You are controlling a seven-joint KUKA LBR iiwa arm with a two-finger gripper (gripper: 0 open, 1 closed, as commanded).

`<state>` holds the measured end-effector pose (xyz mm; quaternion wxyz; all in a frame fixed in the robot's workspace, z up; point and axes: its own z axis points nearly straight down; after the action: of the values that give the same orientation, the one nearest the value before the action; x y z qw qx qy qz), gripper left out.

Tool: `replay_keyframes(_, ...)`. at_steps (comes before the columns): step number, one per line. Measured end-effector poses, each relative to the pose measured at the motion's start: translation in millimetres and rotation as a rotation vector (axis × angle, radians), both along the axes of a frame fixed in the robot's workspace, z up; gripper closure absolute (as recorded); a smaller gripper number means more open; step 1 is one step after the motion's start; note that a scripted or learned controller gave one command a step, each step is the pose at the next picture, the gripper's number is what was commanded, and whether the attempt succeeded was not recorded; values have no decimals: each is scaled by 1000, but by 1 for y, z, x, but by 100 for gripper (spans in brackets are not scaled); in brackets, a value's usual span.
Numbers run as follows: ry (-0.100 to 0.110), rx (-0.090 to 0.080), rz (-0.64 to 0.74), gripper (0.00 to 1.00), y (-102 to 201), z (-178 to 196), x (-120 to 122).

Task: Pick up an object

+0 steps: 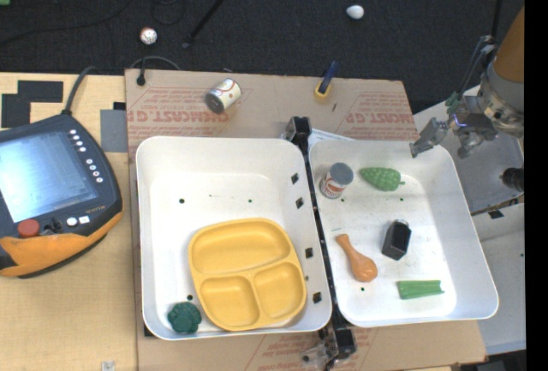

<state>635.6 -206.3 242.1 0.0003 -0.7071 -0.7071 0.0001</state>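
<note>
The right bin [467, 215] holds a small can with a grey lid [336, 180], a bumpy green piece [381, 179], a black block [396, 240], an orange drumstick-shaped toy [356, 258] and a flat green block [419, 289]. My gripper [447, 138] hangs over the bin's far right corner, above and to the right of the bumpy green piece. Its fingers are spread open with nothing between them. The grey arm with its orange band [514, 44] comes in from the right edge.
In the left bin [171, 164] lie a yellow divided tray [248, 273] and a dark green lump [184, 318]. A small can [223, 94] and a blue-and-yellow tool [325, 82] rest on the cardboard behind the bins. A teach pendant [51, 189] sits at the left.
</note>
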Motion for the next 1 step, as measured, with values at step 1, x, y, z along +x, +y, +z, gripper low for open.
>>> replay_keyframes(1, -1, 0, 1, 100, 0, 10, 0)
